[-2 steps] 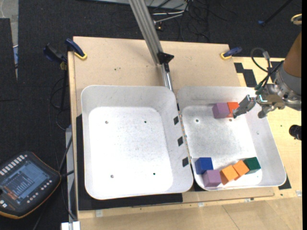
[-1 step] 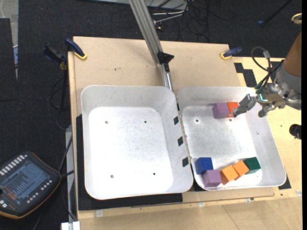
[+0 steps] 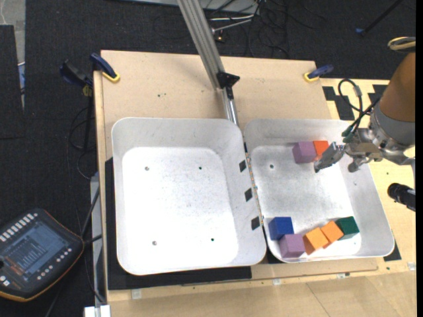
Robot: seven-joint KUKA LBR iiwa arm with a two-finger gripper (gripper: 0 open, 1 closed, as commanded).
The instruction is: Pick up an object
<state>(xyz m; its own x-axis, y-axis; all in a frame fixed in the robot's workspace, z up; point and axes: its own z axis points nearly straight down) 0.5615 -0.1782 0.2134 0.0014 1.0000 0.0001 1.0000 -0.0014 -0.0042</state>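
The right bin (image 3: 370, 197) holds several small blocks. Near its far wall a purple block (image 3: 303, 152) sits beside an orange block (image 3: 320, 148). Along the near wall lie a blue cube (image 3: 281, 226), a purple cube (image 3: 293, 245), two orange cubes (image 3: 317, 238) and a green cube (image 3: 347, 226). My gripper (image 3: 341, 162) hangs over the bin's right part, just right of the far orange block. It is open, its fingers spread, and nothing sits between them. One fingertip (image 3: 324, 161) is close to the orange block; whether it touches I cannot tell.
The left bin (image 3: 125, 177) stands beside the right one on the tan bench. A metal pole (image 3: 205, 38) slants down to the gap between the bins. Clamps grip the bench's far corners. A teach pendant (image 3: 33, 249) lies at the lower left.
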